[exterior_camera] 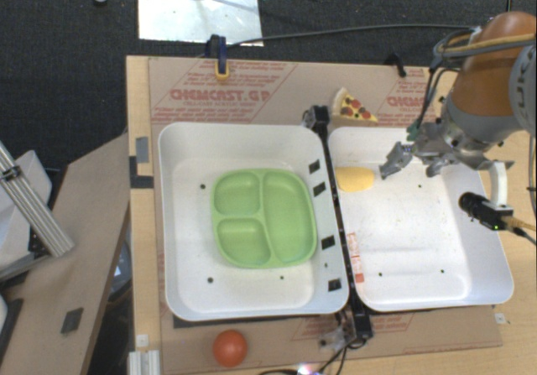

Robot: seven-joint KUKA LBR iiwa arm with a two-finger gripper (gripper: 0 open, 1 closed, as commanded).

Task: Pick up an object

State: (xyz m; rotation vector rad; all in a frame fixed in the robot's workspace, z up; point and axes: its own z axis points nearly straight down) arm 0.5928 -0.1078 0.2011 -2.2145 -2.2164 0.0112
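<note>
In the right bin (470,281), the yellow object (355,179) lies centre-frame by the divider. The gripper (394,165), apparently open and empty, hovers just beside it; closing off-centre could nudge it away.

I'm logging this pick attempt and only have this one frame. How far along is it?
Done: the gripper has been brought over the right bin, close beside the yellow object near its upper left corner.
In hand: nothing shows between the fingers; the yellow object lies on the bin floor.
Left: close on an object and lift it. The green divided tray sits in the left bin.
</note>
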